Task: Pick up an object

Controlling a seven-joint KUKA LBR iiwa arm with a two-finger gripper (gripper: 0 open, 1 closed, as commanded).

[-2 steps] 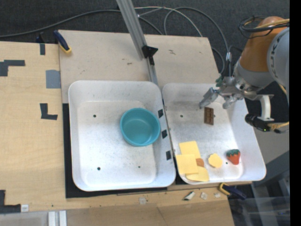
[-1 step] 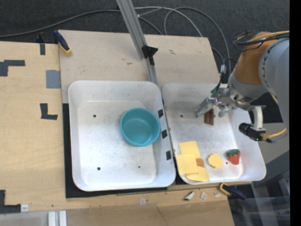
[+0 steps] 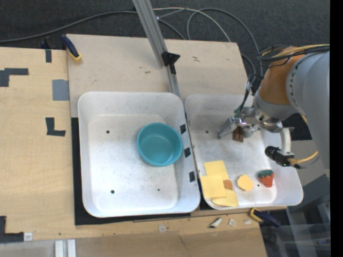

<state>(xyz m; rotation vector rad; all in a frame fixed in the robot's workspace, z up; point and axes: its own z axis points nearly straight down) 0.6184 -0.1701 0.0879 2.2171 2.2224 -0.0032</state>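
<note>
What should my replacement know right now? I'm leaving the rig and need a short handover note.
Gripper: low in the right bin, near its far end; a small brown object lies right beside it, grasp not confirmed.
Right bin's near end: yellow pieces, a round yellow item, a red item.
Left bin: teal bowl.
Done: nothing visibly lifted.
Left: secure an object and raise it.
</note>
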